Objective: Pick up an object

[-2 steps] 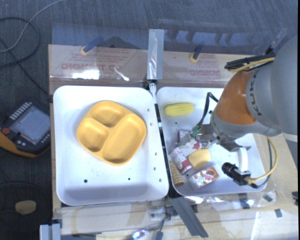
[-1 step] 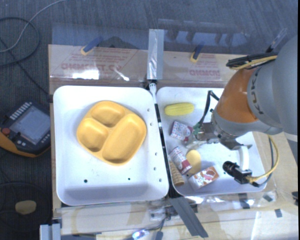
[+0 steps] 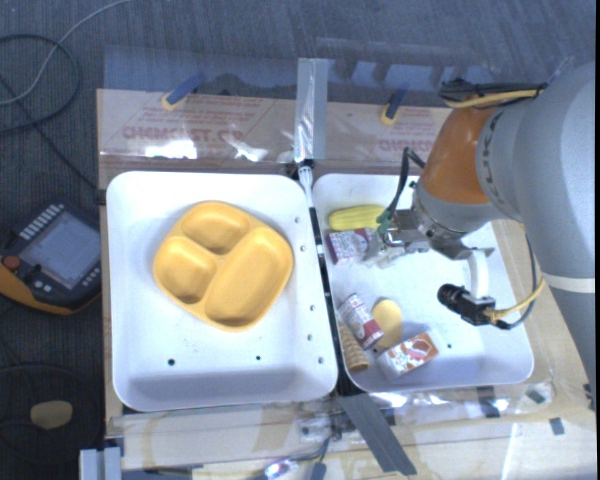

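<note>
Lying on the dark carpet at far left, well apart from the bench: a teach pendant [image 3: 44,260] with a grey screen and an orange edge. Resting below it near the bottom edge: a small tan lump [image 3: 50,413], too blurred to name.

Sitting in the left bin [image 3: 130,368], filling most of its floor: a yellow three-compartment plate [image 3: 223,263], upright.

Lying in the right bin [image 3: 510,363], along its left side, from top to bottom: a yellow corn cob [image 3: 354,216] on its side, touching a reddish packet [image 3: 344,246] just below it. Lower down, a small red-and-white can [image 3: 357,317] tilted on its side, just beside a pale yellow rounded piece [image 3: 388,315]. Then a waffle-patterned cone [image 3: 351,351] at the bin's lower left corner, and a red carton [image 3: 410,354] near it.

Hanging low in the upper part of the right bin, just right of the corn cob and the packet: the gripper [image 3: 390,236]. Impossible to tell whether released, clenched or grasping anything, and impossible to tell whether touching either item.

Reaching in from the right above it: the grey arm [image 3: 540,168] with its orange band [image 3: 452,163]. Dangling below the wrist, over the bin's right half: a black cable plug [image 3: 464,302].
</note>
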